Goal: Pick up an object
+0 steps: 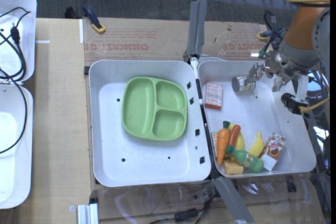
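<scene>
My gripper (253,77) hangs over the back of the right bin (294,128), reaching in from the right below the orange-banded wrist. A small grey metallic object (241,83), like a can, lies right at its tip; whether it is held is unclear. A red and white box (213,95) lies to the left of it by the bin's left wall. At the bin's front sit a carrot (222,145), a banana (256,144), a green bottle (249,160), a yellow wedge (233,167) and a small carton (273,151).
The left bin (105,155) holds a green divided plate (155,108). A grey upright divider (197,29) stands between the bins at the back. A blue and yellow clamp (93,19) lies on the cardboard behind. Cables run beside the arm at the right.
</scene>
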Controlling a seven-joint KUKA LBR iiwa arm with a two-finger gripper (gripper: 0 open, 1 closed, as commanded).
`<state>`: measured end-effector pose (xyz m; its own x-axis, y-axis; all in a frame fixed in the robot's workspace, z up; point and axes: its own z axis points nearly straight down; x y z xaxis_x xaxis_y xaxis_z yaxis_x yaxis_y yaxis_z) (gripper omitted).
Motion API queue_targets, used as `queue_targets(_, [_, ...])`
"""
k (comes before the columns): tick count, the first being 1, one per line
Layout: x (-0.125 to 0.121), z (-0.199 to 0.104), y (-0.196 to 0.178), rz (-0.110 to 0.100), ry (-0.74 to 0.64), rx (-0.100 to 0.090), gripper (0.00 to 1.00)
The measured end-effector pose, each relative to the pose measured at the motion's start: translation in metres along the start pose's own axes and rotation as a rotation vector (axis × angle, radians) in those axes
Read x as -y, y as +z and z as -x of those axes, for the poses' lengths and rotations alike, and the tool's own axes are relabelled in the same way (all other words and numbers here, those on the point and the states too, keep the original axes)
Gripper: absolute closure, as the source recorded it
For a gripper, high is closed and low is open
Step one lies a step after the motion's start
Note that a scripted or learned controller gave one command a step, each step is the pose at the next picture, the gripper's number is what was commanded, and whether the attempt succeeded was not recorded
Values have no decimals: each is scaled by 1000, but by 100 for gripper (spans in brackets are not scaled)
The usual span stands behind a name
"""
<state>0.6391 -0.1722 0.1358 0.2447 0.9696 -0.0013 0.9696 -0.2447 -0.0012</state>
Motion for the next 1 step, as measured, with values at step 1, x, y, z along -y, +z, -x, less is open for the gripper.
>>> queue_targets(1, [-15,-27,39,6,66,0,0])
